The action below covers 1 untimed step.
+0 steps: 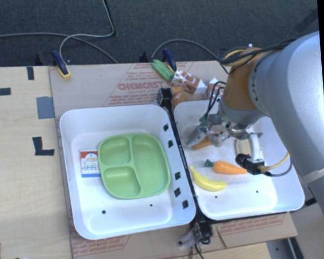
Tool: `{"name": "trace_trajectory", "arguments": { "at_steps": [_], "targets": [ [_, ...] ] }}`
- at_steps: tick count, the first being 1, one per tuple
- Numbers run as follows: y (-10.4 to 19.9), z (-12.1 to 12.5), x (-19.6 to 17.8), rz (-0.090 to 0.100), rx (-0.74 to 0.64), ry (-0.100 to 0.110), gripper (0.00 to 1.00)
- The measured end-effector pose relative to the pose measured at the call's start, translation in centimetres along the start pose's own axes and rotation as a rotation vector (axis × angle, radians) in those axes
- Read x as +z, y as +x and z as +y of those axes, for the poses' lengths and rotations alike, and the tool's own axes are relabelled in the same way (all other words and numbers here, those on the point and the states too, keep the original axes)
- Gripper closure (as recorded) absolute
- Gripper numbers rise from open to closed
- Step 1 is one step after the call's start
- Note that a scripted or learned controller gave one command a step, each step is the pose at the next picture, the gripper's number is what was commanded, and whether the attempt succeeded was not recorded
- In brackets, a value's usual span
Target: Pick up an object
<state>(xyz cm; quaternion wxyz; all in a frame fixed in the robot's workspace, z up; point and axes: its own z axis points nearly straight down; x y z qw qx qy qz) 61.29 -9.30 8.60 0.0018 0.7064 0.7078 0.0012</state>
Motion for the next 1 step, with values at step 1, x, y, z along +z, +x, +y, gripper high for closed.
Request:
{"name": "trace_trajectory", "arguments": {
  "at_steps": [1],
  "targets": [
    [-0.21,1.61,0.04,0.000,-0.001,0.003,0.00]
  ]
}}
